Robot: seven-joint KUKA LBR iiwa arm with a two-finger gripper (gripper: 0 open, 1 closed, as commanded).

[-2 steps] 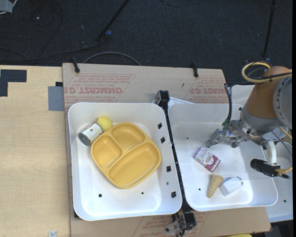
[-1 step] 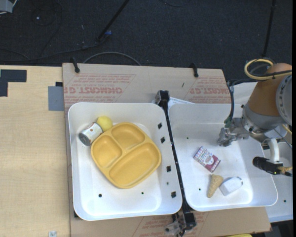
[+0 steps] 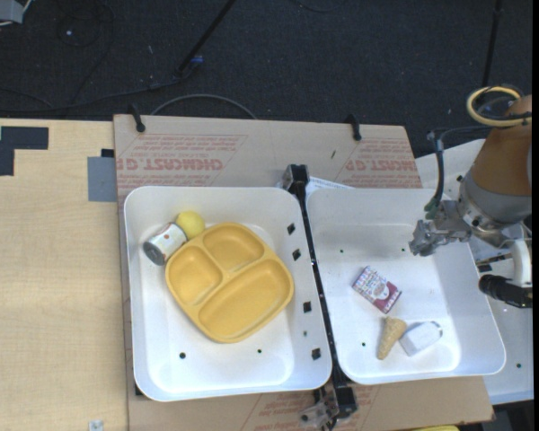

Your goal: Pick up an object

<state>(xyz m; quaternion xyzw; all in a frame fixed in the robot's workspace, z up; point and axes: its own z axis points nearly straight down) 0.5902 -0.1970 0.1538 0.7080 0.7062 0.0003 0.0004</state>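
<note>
The arm's pincer (image 3: 424, 241) hangs over the right bin (image 3: 485, 357), and I cannot tell if it is open or closed.

A small pink packet (image 3: 375, 289) lies in that bin, apart from the pincer, its writing too small to read. Near it lie a tan cone (image 3: 391, 336) and a white block (image 3: 420, 338). The left bin (image 3: 153, 366) holds a yellow tray (image 3: 229, 281), a yellow ball (image 3: 190, 224) and a little can (image 3: 164, 242).

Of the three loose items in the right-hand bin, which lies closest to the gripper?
The small pink-and-white packet, lying left of the others; the cone and white piece lie farther down from the gripper.
</note>
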